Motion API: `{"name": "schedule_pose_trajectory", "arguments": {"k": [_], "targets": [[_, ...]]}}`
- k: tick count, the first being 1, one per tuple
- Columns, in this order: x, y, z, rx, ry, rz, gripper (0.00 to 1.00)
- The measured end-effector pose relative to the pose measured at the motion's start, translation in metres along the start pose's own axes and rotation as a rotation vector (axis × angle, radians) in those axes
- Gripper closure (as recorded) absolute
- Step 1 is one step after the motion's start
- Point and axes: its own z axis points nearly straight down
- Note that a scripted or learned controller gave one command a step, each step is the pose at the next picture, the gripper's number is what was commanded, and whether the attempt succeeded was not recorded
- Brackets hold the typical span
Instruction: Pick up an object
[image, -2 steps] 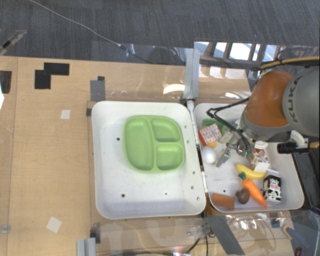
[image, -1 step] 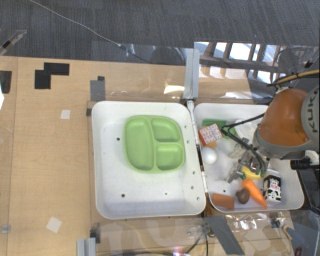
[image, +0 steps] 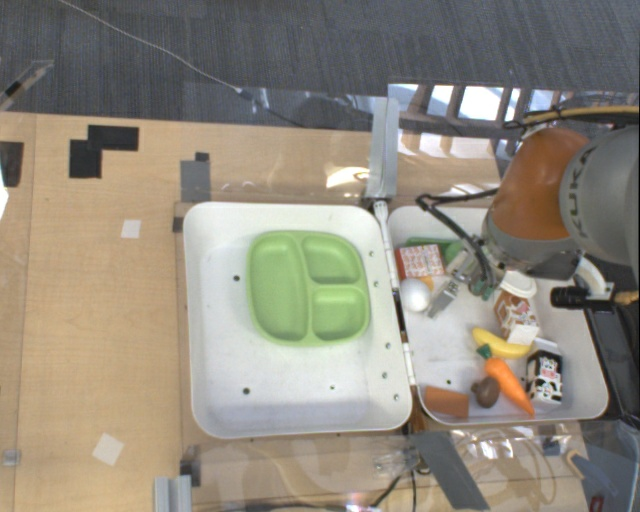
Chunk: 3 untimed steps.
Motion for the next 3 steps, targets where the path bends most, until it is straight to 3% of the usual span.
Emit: {"name": "schedule_pose_trajectory", "arguments": {"k": [1,2,3], "targets": [[0.024,-0.107,-0.002,0.005,-0.001,0.108,0.0],[0.079,-0.084,-0.004,-0.001,-0.006,0.233,0.0],[0.073,-0.082,-0.017,-0.009,-0.023,0.228,1.0]]}}
